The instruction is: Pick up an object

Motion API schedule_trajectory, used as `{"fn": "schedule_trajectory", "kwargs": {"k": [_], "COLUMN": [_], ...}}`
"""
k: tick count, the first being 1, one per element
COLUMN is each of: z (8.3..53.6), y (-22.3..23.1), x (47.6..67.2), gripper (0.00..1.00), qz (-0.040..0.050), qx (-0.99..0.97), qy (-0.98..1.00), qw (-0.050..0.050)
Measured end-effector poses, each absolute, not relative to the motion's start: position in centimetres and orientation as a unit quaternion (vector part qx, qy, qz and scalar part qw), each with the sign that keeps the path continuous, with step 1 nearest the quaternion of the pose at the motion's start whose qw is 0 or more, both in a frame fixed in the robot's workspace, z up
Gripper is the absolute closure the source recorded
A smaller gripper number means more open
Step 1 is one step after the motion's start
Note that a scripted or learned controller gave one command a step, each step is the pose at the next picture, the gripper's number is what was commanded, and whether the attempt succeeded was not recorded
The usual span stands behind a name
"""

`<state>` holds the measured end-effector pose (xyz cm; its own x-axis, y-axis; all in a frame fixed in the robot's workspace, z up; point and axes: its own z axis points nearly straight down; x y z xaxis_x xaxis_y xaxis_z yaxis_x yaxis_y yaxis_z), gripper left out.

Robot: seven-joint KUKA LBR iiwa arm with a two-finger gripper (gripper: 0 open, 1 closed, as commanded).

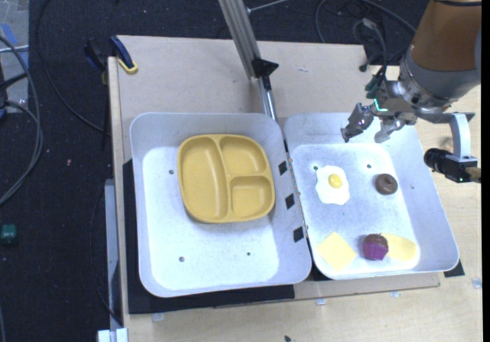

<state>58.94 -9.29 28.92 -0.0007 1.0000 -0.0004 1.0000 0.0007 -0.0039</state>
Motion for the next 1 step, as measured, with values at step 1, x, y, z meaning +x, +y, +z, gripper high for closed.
{"fn": "schedule_trajectory", "kwargs": {"k": [1], "z": [29.07], "y": [-9.29], "x": [59.01], "gripper": [0.00], "qz": [0.0003], "qx": [-0.707], "qy": [-0.707], "qw": [0.000]}}
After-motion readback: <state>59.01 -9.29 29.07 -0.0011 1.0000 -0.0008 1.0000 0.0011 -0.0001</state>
